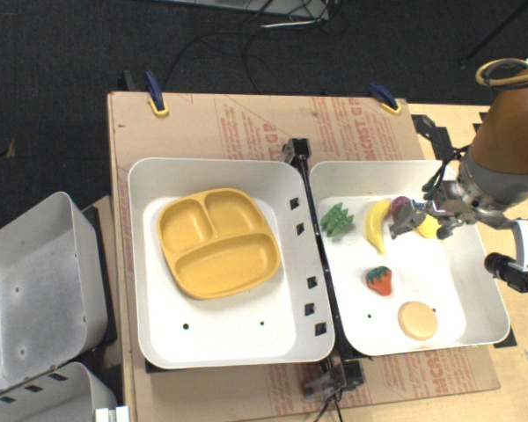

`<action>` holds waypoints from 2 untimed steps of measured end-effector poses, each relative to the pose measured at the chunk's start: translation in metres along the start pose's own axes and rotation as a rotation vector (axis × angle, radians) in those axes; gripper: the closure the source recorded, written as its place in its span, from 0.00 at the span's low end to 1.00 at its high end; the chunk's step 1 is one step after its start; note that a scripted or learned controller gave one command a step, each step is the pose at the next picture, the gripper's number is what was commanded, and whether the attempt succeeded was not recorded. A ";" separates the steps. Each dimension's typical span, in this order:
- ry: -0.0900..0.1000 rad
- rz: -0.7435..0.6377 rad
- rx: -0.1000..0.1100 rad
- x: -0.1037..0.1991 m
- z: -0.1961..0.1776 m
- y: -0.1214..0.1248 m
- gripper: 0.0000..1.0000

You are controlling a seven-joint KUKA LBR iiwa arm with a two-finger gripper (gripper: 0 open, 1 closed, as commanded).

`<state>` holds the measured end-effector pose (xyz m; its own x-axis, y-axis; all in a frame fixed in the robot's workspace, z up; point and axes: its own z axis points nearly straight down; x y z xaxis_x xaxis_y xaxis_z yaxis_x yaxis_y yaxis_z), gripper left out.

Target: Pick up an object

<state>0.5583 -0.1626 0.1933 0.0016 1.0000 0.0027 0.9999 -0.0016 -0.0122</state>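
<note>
Arm (pixel 502 139) reached in from the right over the right bin (pixel 475 323). Gripper (pixel 411 218) sat low at the bin's far side, just right of the banana (pixel 376 225), with a small yellow object (pixel 429 228) right beside it. Finger opening couldn't be told, nor any hold. Green toy (pixel 337 220) lay left of the banana, strawberry (pixel 379 280) nearer, tan round piece (pixel 417 320) nearest. Yellow divided plate (pixel 218 243) sat in the left bin (pixel 158 323).
</note>
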 end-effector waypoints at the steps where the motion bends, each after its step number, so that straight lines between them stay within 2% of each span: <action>1: -0.002 -0.003 -0.012 0.000 -0.006 0.003 0.00; 2: -0.002 0.000 -0.008 -0.005 0.040 0.008 0.00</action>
<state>0.5656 -0.1673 0.1531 0.0012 1.0000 0.0004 1.0000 -0.0012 -0.0040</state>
